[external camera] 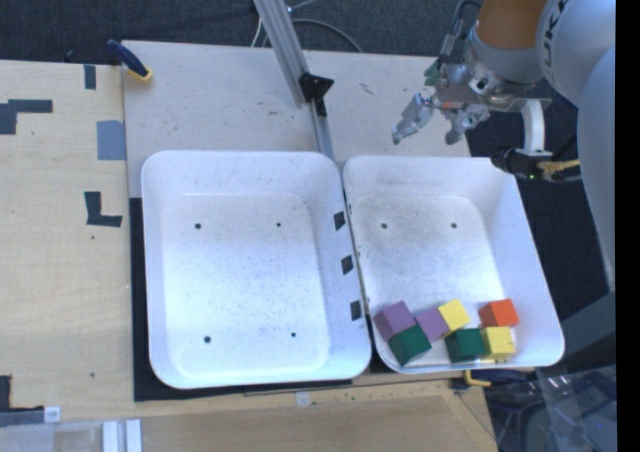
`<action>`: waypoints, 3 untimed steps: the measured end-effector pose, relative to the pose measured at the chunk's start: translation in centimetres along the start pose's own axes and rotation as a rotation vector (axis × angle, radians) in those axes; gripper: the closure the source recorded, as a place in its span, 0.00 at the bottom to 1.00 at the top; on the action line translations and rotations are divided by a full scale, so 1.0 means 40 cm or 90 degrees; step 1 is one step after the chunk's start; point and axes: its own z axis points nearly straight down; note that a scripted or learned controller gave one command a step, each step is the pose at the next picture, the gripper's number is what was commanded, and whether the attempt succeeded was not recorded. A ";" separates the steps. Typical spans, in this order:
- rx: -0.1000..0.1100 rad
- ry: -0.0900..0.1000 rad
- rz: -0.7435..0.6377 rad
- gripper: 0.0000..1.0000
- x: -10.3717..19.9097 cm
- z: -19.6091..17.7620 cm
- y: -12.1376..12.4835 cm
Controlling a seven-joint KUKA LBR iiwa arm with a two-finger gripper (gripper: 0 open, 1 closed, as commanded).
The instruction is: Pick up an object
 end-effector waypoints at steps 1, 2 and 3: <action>0.008 0.003 0.004 0.00 -0.098 0.352 -0.365; 0.001 0.002 0.000 1.00 -0.092 0.316 -0.352; 0.001 0.003 0.000 1.00 -0.091 0.293 -0.352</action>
